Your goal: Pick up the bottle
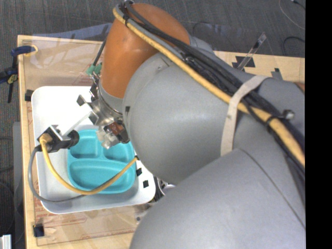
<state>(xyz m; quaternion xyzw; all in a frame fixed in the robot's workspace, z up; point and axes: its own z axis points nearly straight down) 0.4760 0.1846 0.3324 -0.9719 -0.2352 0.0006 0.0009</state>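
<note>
At far left, a blue clamp (19,51) on the edge of the bench (52,45). Next, a white bin (44,100) with a turquoise divided tray (91,173) lying flat inside, toward its near right corner. Just over the tray's far edge, the gripper (109,134), pointed down into the bin and hanging low above the rim. Cannot tell whether spread or pressed together: too blurred, and partly masked by the wrist. Right at its tip, a pale glassy shape (108,138), perhaps the bottle, perhaps part of the robot; impossible to say which. So no firm place for the bottle: at best at that tip over the tray, otherwise probably hidden beneath the arm.

Likely handling, judged from the task alone: light, fairly stiff, smooth and rounded, so apt to slip or roll out of a pinch. Best taken squarely across the body near the middle, not at the neck or cap; if lying down, across the short width.

Further right, the orange band (129,51) above the wrist, then the grey arm (207,139) bulking across the centre and right, reaching leftward and bent steeply down, with the wrist over the white bin.
</note>
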